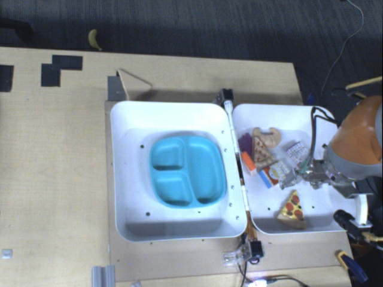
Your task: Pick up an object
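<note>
Your claw (304, 173) sits mid-right of frame in the right bin (311, 115), grip state can't be told, with the pizza slice (291, 208) just below-left of it, tip pointing up toward the claw.

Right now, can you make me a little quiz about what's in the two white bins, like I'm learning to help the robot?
1. True or false: the blue divided plate lies in the left bin.
2. Which toy lies nearest the right bin's front wall? A) pizza slice B) banana C) cup
3. Fill in: the robot's claw is over the ____ bin.

Key: 1 true. 2 A, the pizza slice. 3 right.
</note>
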Available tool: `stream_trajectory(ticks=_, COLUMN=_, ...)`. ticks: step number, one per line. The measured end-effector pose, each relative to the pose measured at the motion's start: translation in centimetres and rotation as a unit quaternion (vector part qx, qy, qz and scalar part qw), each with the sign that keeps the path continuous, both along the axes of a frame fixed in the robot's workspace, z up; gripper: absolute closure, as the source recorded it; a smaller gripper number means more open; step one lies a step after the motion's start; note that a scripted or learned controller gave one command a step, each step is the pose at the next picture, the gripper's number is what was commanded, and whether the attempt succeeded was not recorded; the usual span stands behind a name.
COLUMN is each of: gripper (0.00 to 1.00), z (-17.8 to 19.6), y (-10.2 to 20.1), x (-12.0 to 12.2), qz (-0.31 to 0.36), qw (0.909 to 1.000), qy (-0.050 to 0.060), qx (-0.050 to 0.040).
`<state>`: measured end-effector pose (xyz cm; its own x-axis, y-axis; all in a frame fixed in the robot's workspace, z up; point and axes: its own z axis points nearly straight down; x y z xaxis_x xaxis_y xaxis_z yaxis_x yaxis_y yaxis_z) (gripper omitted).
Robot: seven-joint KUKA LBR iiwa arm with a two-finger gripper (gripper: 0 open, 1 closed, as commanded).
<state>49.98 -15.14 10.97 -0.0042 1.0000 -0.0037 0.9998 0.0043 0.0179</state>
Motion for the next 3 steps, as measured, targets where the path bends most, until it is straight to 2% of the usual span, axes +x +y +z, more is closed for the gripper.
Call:
stream_trajectory(ticks=1, gripper=0.00, z=-2.2, y=4.8, x=-1.1, qz=-0.001, qw=1.0000, qy=0.004, qx=0.0006)
stream_trajectory(ticks=2, gripper=1.00, z=-1.1, y=4.8, x=-0.8, qz=0.000, qw=1.0000, qy=0.001, qx=0.0001)
stream_trajectory(ticks=3, gripper=1.00, z=7.5, y=13.4, x=4.7, qz=0.001, qw=1.0000, qy=0.007, qx=0.0028)
